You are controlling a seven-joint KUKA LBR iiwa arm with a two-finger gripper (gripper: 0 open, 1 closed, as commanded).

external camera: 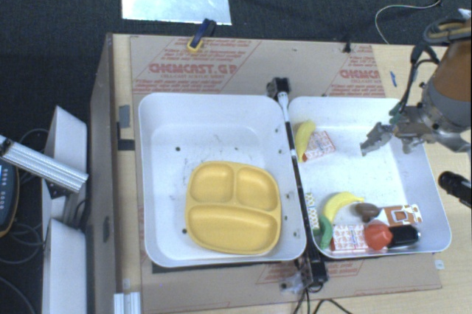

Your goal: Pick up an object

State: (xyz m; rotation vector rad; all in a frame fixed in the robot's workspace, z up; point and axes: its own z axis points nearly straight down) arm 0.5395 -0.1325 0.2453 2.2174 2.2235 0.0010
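A camera looks down at a slant on a bench carrying two shallow white bins side by side. The left bin (158, 158) holds one thing: a yellow divided plate (234, 207) with three compartments, lying flat toward the bin's near side.

The right bin (428, 180) holds the small objects the arm could pick. Against the bin's left wall, on the far side, a small yellow piece (303, 135) lies touching a white card with red print (318, 147). Along the near edge sits a tight cluster: a yellow banana (338, 205), a dark brown lump (366, 211) just beside it, a red ball (377, 235), a black object (403, 235) touching the ball, a small brown and white carton (402, 215), a red and white packet (346, 238), and a green piece (323, 233) at the left wall. They crowd together, likely because the bin floor slopes or they were tipped in.

The grey arm reaches in from the right, over the far right part of this bin. Its gripper (389, 137) hangs above bare bin floor, with the two fingers spread apart and nothing between them. It is well apart from both groups of objects, so no grasp has begun. The task appears to be at its start, with a target probably not yet approached.
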